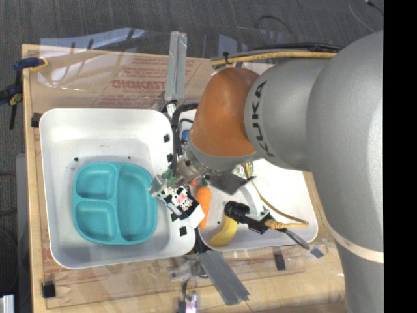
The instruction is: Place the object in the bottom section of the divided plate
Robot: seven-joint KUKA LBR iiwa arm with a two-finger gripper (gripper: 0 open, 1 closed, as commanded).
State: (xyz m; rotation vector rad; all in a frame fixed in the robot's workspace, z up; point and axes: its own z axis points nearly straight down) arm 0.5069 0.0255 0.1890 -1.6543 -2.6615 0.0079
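A teal divided plate [116, 202] lies in the left white bin [65, 135], with two small sections on its left and one long section on its right. My gripper [171, 191] hangs over the wall between the two bins, just off the plate's right edge. Black-and-white patterned parts cover its tip. An orange carrot-like piece [204, 203] sits right beside the gripper in the right bin [306, 194]. A yellow banana [223, 233] lies just below the carrot piece. I cannot make out anything between the fingers.
The bulky arm and its orange band [225, 119] cover most of the right bin. A small item with green and yellow print [245, 170] peeks out under the arm. Clamps and grey tape [221, 279] sit along the bench's front edge.
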